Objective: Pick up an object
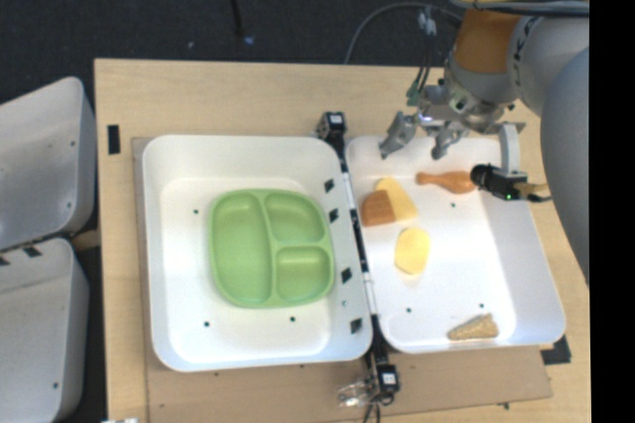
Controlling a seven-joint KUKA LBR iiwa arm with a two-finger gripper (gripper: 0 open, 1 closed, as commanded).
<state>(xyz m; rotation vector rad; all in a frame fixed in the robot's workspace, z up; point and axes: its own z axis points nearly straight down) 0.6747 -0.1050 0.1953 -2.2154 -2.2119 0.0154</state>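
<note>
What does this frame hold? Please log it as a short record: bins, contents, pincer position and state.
left bin: holds a green divided plate
right bin: holds four food pieces
near divider: orange-yellow wedge
centre: pale yellow piece
far side: drumstick-shaped brown piece
near corner: tan crumbly piece
pincer: over the far edge of the right bin, fingers spread, nothing between them
arm: reaches in from the right
task status: no object picked up yet

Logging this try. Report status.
Gripper open, above right bin's far edge, holding nothing. Nearest: drumstick, bread wedge. Nothing in the way.
</note>
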